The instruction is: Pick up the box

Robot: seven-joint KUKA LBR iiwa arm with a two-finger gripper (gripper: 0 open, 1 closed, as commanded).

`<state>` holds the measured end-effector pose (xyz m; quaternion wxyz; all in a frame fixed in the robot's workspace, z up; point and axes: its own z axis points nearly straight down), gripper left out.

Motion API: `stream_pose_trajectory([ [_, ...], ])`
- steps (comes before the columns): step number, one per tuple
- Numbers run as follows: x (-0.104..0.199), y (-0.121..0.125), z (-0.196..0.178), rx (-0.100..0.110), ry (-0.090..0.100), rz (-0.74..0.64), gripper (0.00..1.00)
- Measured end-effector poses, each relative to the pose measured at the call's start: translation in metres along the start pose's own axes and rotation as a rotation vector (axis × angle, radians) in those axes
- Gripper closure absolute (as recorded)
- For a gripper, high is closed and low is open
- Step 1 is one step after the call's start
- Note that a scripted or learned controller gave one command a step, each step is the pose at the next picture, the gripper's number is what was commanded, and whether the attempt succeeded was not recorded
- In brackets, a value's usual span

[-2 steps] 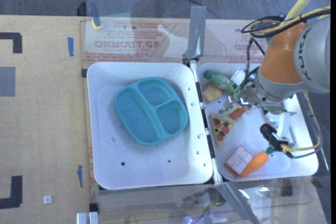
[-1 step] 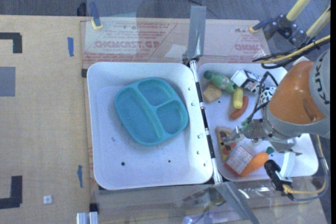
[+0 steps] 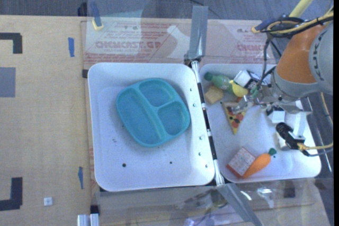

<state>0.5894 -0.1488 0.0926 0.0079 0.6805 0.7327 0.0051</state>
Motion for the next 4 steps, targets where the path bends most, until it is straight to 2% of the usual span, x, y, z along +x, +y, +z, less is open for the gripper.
stream_pose_trajectory([
  [1,0.043,-0.056,0.000,0.005,0.004,-0.054,0.00],
  [2,0.038,-0.001,0.001,0.006,0.001,0.042,0.00],
  [3,0.037,0.066,0.003,0.015,-0.001,0.337,0.00],
  [4,0.014,0.015,-0.134,0.019,-0.001,0.454,0.00],
])
